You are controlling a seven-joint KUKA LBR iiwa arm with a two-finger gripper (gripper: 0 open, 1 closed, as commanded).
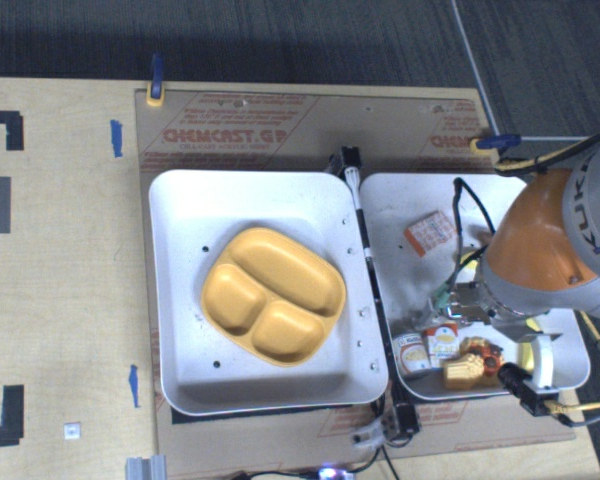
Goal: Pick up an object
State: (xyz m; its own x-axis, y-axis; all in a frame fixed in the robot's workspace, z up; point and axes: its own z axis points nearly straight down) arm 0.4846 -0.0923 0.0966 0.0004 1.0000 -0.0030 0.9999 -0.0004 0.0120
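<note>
Gripper (450, 308) sits low in the right bin (570, 368), jaw state can't tell (wrist and orange band cover it). Small packets (442, 346) lie just below it at the bin's near edge, a tan block (464, 371) beside them with its long axis roughly left-right. Orange-and-white packet (430, 232) lies tilted, above the gripper; yellow tray (272, 294) fills the left bin (180, 268).

Arm (555, 243) cut off at right edge, hiding hand and right bin (400, 198) middle.

2 white bins (170, 268), 1 yellow divided tray (272, 294), several small packets (430, 232)
</note>
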